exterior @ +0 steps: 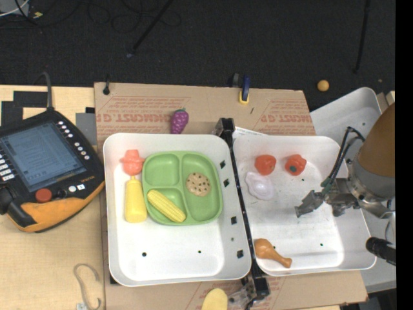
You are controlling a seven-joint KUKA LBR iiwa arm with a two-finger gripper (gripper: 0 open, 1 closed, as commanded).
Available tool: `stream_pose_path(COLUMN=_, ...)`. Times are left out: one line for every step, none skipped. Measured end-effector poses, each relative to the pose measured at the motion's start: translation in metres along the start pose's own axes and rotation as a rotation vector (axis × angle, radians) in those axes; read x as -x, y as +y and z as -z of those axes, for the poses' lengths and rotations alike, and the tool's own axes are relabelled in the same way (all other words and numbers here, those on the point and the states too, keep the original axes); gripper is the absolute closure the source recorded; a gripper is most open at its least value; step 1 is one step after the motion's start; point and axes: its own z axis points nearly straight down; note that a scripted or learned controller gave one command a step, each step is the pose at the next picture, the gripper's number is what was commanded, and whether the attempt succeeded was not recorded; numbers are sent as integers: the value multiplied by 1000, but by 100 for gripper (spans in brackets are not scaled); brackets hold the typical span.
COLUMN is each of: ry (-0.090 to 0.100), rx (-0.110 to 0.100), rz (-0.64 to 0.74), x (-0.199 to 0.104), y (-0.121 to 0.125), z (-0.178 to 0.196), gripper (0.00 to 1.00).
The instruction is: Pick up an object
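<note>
Reaching in from the right, the grey arm with its orange band holds the tool (308, 205) low over the right bin (322, 254), its dark fingers (304, 208) spread apart with nothing between them. Relative to the tool, two red-orange toy vegetables sit beyond it toward the bin's far wall: a tomato-like piece (265, 165) and a red pepper (295, 165). A pale, translucent object (261, 187), possibly a plastic garlic or onion, lies to the left of the tool, well apart from it. A brown drumstick (271, 252) rests nearer the camera than the tool, by the bin's front left corner. Further left of the tool, the left bin (168, 263) bears a green divided plate (182, 187) with a corn cob (166, 206) and a cookie (198, 184); a yellow bottle (134, 200) and a pink toy (131, 163) lie beside the plate.
</note>
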Motion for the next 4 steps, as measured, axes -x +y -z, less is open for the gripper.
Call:
stream_pose_path(ry=-3, rx=14, rz=2, x=1, y=3, z=7, gripper=0)
stream_pose_path(ry=0, rx=8, rz=4, x=-1, y=7, z=-57, gripper=0)
stream_pose_path(ry=-2, rx=12, rz=4, x=-3, y=8, z=-107, gripper=0)
stream_pose_path(ry=-1, rx=15, rz=-3, x=-1, y=8, z=-93, gripper=100)
